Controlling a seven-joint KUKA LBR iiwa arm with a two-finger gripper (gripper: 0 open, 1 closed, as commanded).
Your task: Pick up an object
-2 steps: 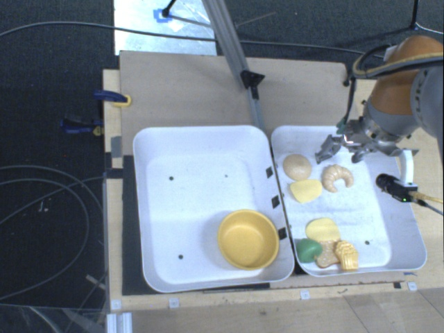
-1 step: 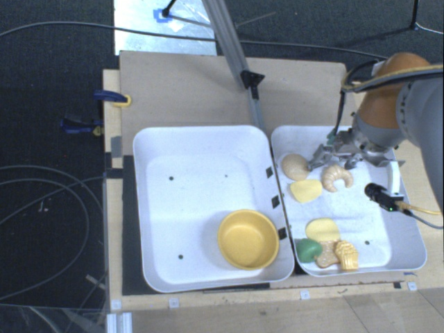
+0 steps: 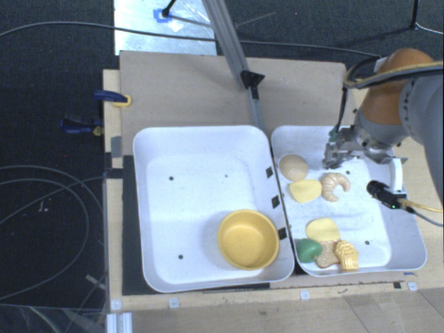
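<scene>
Hand (image 3: 335, 156) hovers above croissant (image 3: 336, 184) in right bin (image 3: 409, 245); whether open or closed, cannot tell.

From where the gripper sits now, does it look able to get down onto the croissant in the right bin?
Probably yes. The gripper hangs just above the croissant with nothing between them; the yellow piece lies close beside it.

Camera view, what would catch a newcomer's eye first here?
Probably the yellow bowl, alone near the front of the left bin. Next, the cluster of small toy foods in the right bin, and the gripper hanging over that bin's far end, just above the croissant.
</scene>
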